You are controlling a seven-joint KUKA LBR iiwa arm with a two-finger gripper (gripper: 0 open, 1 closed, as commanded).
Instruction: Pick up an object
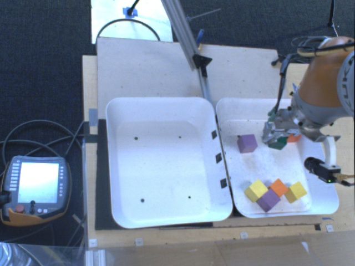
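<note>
Beside the claw [275, 138], unlabelled purple cube [247, 143].

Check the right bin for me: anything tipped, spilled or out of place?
Nothing stands out. A purple cube sits alone; four more blocks cluster at the right bin's near edge. The tool hovers over a green block.

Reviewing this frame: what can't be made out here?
- Gripper: finger state unreadable; the wrist hides it from above.
- Green block: mostly under the gripper; held or just touched, can't tell.
- Red-orange block: only a sliver shows past the wrist.
- Arm: cut off by the right edge.
- Pendant screen: glare, unreadable.
</note>
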